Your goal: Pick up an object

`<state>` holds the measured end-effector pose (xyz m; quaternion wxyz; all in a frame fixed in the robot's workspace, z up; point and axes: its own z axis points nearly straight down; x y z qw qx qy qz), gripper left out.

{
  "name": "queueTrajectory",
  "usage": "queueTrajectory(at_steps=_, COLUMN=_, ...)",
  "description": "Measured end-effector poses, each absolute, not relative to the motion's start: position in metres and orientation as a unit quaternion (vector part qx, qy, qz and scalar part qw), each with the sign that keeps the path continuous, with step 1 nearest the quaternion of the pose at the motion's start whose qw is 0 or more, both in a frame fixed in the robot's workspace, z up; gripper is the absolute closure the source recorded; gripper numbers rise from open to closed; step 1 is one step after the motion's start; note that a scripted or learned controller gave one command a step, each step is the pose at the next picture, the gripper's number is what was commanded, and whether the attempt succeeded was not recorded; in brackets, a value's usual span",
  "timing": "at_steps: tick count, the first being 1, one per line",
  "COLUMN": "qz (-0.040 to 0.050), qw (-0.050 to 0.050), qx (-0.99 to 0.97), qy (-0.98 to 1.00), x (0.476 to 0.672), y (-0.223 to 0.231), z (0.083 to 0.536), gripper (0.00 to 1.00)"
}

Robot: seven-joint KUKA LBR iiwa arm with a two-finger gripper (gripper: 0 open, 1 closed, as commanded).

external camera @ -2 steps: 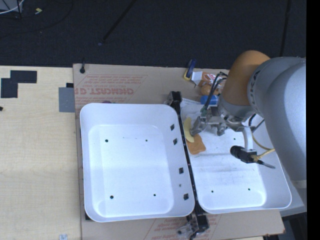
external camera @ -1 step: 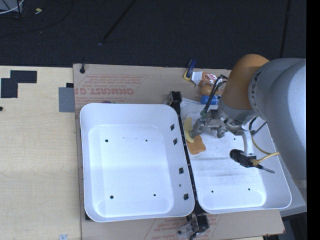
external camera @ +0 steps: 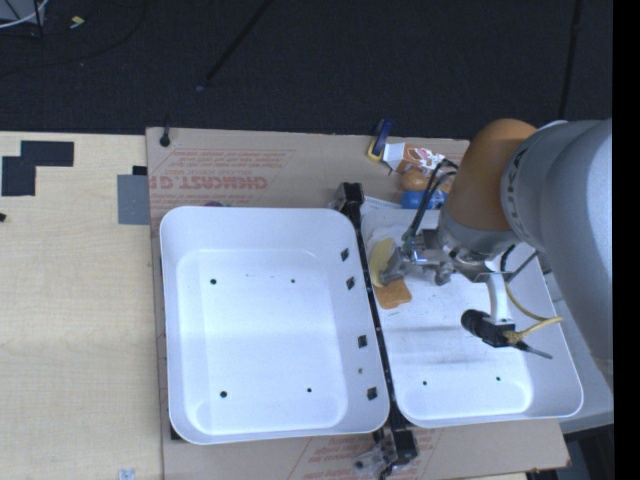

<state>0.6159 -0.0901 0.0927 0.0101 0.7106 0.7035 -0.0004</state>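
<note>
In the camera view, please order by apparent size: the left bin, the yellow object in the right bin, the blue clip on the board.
1. left bin
2. yellow object
3. blue clip, nearly alike and farther from the camera, so unsure

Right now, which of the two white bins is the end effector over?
The right-hand bin: the end effector hangs over it, by a tan object; the left-hand bin lies apart.

Red block lettering runs along the cardboard sheet [external camera: 310,144] in the upper middle of the frame, just above the left bin [external camera: 185,308]; it stands upside down and too blurred to spell out; more red print at the bottom middle is equally unreadable.
</note>
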Motion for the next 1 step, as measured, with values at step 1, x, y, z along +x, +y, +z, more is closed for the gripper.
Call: queueTrajectory(at_steps=1, qz=0.0003, qw=0.000, qx=0.708, qy=0.706, x=0.5814, y=-0.1071, z=0.0891, gripper=0.00)
